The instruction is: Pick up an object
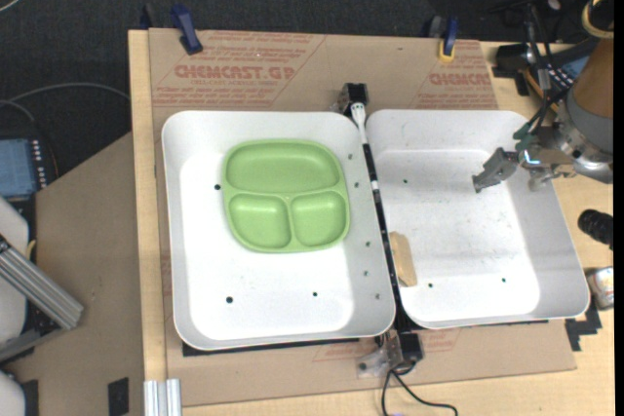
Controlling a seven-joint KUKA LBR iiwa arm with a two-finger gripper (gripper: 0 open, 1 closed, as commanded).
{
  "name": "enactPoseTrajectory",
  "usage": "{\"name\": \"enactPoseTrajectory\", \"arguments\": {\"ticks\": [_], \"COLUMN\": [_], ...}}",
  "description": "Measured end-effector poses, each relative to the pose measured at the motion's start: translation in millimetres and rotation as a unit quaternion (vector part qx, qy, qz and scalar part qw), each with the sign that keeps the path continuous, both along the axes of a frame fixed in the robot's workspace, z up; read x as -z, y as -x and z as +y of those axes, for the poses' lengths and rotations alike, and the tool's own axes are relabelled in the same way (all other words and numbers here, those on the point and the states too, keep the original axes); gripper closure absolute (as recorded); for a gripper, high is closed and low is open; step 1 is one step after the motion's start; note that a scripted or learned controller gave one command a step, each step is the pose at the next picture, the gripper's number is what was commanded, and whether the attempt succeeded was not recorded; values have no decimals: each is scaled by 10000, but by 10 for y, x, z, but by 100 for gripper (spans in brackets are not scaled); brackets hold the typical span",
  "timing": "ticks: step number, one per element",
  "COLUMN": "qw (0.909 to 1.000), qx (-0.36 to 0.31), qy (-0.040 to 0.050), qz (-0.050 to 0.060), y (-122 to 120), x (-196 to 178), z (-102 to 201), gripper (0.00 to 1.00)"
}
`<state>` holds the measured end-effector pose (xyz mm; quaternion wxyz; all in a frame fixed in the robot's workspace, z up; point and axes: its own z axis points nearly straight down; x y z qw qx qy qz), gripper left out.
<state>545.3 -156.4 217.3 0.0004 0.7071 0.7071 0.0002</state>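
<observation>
Bench board (244, 63) printed "CHEMCAST GP"; gripper (502, 169) over right bin (546, 297), finger state unclear; green tray (286, 195) in left bin (195, 307)

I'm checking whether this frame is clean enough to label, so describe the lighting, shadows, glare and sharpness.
Camera view: even, soft overhead light, with a faint shadow along the inner wall of the left bin; no hard glare, though both white bins read bright, the right bin nearly washed out; the green divided plate is sharp with clear edges; the hand at the right looks slightly soft, its fingers hard to separate.
</observation>
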Motion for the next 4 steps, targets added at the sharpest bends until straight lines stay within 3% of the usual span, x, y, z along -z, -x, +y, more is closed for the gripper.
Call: {"name": "enactPoseTrajectory", "arguments": {"ticks": [1, 2, 3, 4], "qw": [10000, 10000, 10000, 10000], "qx": [-8, -8, -6, -17], "qy": [15, 25, 16, -17], "qz": [-79, -95, -27, 64], "y": [605, 655, 651, 667], "x": [-1500, -2816, -2837, -1701], "z": [123, 138, 144, 560], "gripper": [0, 0, 100, 100]}}
